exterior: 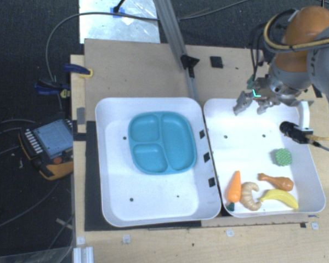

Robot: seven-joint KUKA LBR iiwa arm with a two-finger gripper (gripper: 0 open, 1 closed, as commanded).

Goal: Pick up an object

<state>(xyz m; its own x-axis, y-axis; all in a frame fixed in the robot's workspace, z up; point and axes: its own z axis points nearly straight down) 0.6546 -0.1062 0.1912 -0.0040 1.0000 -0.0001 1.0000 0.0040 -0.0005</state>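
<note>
Above the far end of the right bin point(310, 147), the gripper point(251, 104) is being held with its fingers point(240, 106) spread and nothing between them. Well apart, at the near end, a carrot point(234, 187), banana point(281, 199), drumstick point(276, 181) and green ball point(283, 157) are lying.

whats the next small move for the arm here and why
Probably travel toward the near end of the right bin. The gripper hangs with open fingers and nothing between them over the bin's bare far end, while the carrot, banana, drumstick and green ball all lie nearer the camera.
</note>
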